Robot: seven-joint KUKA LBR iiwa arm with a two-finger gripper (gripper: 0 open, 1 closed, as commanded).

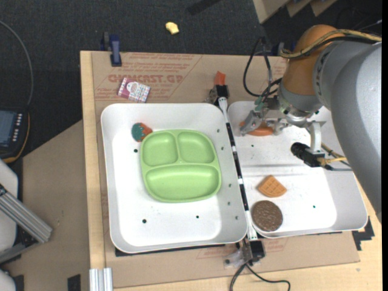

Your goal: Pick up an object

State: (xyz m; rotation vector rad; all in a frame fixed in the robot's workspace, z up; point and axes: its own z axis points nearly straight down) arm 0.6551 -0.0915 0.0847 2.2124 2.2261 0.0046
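Observation:
My gripper (260,123) is low over the far left corner of the right bin (339,217). A flat orange-red piece (262,132) lies right under it, partly hidden by the gripper body; whether it is gripped cannot be made out. Nearer the front of the same bin lie an orange waffle-like wedge (271,187) and a round brown cookie (267,216). The left bin (121,223) holds a green divided plate (180,165) and a small teal and red object (141,131) by the plate's far left corner.
The divider between the bins (236,168) runs just left of the gripper. A small pink packet (133,90) lies on the cardboard behind the left bin. The right bin's right half is bare white floor.

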